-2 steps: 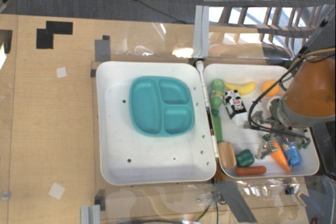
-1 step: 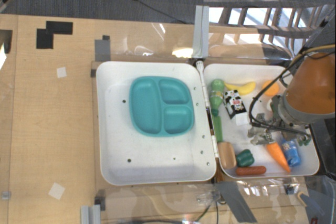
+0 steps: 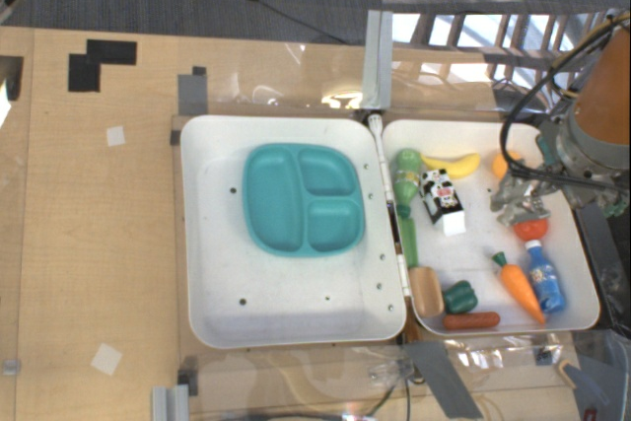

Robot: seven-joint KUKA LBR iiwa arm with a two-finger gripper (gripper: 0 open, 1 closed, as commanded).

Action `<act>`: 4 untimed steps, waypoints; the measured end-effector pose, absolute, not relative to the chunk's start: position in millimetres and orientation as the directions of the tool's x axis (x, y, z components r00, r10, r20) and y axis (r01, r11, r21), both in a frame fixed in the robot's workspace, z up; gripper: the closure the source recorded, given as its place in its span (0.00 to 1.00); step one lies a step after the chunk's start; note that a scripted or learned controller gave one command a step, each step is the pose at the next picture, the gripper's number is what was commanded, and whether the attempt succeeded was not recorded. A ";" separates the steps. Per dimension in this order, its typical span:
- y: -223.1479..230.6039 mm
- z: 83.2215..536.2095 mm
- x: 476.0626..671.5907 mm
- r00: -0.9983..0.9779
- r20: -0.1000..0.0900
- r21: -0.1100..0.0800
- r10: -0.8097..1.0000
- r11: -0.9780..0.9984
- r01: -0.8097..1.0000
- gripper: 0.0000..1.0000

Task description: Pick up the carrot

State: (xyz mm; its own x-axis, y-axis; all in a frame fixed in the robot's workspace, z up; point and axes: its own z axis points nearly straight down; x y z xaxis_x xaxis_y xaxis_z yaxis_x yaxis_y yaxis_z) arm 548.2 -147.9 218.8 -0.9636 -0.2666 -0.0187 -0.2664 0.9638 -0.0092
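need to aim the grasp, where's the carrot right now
The carrot lies near the front right corner of the right bin, just left of the blue bottle.

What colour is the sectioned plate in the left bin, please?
Teal, seen clearly in the camera view.

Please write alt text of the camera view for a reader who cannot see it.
The claw hangs over the right bin, above a carrot lying near the front beside a blue bottle. The same bin holds a banana and other toy foods; the left bin holds a teal divided plate.
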 end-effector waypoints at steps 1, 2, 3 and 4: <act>-188.7 406.3 528.0 -0.981 -0.021 -0.012 -0.194 0.981 -0.194 1.00; -205.2 244.3 508.5 -0.993 -0.001 0.001 -0.117 0.993 -0.117 1.00; -205.4 345.3 526.9 -0.969 -0.016 -0.010 -0.248 0.969 -0.248 1.00; -204.4 295.4 573.4 -0.892 -0.008 -0.004 -0.452 0.892 -0.452 1.00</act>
State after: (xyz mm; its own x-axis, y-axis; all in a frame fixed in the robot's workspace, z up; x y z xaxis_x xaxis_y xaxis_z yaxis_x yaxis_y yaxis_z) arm 573.4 -204.4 295.4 -0.8918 -0.4524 -0.0079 -0.4523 0.8918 -0.0043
